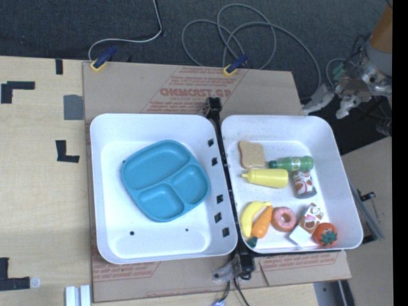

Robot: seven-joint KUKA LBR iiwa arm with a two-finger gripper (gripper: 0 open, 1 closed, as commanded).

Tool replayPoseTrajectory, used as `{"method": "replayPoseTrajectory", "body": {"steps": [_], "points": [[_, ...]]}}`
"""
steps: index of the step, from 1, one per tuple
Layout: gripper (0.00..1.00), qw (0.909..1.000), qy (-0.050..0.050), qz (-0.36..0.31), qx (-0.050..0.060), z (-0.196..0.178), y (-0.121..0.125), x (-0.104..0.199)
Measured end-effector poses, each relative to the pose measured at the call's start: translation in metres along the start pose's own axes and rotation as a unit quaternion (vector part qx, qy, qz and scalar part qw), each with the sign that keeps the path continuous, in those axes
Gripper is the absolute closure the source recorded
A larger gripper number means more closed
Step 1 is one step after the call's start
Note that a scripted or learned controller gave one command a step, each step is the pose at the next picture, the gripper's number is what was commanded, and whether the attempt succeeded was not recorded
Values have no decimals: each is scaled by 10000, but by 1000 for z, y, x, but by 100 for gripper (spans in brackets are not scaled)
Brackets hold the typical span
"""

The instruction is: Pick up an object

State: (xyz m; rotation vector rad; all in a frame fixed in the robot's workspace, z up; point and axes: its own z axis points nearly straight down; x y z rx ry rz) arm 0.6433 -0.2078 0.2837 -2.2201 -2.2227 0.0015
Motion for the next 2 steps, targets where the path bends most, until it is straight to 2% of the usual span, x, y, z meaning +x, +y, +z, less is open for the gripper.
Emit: {"method": "replayPoseTrajectory", "body": {"steps": [1, 2], "points": [[0, 10000, 5, 4, 17, 152, -9, -13], [0, 10000, 3, 6, 12, 175, -86, -16]]}}
